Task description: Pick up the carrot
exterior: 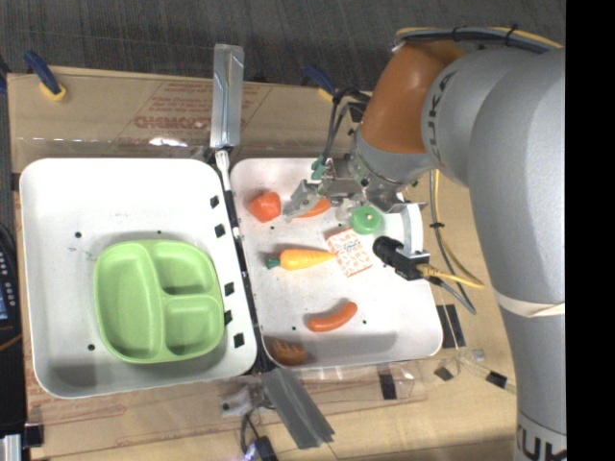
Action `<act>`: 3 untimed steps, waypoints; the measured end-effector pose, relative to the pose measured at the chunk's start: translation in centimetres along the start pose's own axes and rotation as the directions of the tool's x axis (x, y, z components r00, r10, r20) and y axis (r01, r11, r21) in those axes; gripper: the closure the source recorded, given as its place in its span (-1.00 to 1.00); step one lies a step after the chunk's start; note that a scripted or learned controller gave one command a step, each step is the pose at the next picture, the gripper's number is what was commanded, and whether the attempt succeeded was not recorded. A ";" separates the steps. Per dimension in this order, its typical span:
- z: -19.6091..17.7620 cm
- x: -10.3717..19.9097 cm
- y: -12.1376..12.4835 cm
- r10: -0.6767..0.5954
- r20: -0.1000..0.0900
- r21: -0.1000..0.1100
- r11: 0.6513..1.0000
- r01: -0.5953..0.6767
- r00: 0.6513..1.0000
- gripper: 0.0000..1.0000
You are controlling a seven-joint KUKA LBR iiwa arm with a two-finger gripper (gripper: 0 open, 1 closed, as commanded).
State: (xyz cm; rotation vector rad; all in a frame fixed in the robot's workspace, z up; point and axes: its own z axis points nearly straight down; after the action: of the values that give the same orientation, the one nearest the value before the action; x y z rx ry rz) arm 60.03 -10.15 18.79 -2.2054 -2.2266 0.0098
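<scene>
Brown cardboard-covered worktop [115, 104] sits on dark carpet [144, 8]; gripper [312, 192] hovers above the long orange carrot [307, 257], jaw state unclear.

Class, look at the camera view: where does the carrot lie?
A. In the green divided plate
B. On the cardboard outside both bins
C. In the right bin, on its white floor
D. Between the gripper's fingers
C: the carrot lies flat on the floor of the right bin, apart from the gripper.
</scene>
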 end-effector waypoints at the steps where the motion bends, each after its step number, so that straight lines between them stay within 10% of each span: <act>1: 9.9 -2.6 -1.9 0.039 0.000 -0.004 0.999 -0.039 0.999 -1.00; 2: 9.8 -6.0 -7.5 -0.095 0.001 -0.005 0.995 0.095 0.996 -1.00; 3: 9.0 -6.1 -7.5 -0.098 0.001 -0.002 0.995 0.098 0.995 1.00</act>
State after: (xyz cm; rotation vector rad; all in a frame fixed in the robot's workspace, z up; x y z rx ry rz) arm 52.51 -16.30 9.83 -2.0941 -2.3338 0.0076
